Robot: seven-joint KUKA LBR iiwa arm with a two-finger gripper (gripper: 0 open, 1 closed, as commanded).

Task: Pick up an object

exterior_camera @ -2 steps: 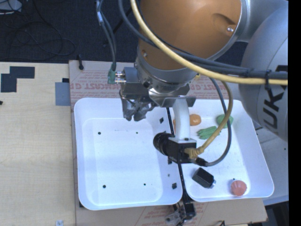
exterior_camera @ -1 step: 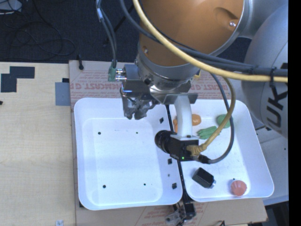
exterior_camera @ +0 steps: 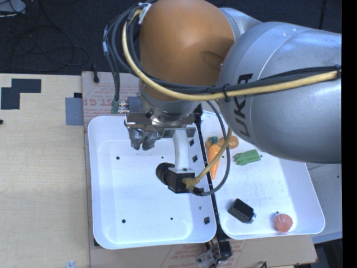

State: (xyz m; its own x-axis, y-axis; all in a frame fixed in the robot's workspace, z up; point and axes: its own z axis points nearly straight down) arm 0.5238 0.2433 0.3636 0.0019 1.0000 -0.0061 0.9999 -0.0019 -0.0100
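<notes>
My gripper hangs over the back part of the left bin, under the big orange band and grey wrist. Its two dark fingers point down, pressed together, with nothing between them. The right bin holds the objects: an orange carrot-like piece near the divider, a green piece to its right, a black block near the front, and a small red ball at the front right. All of them lie well to the right of the gripper.
A white bracket with a black fitting and a yellow cable hang from the arm over the left bin beside the divider. The arm's bulk hides the back of both bins. A wooden bench lies to the left.
</notes>
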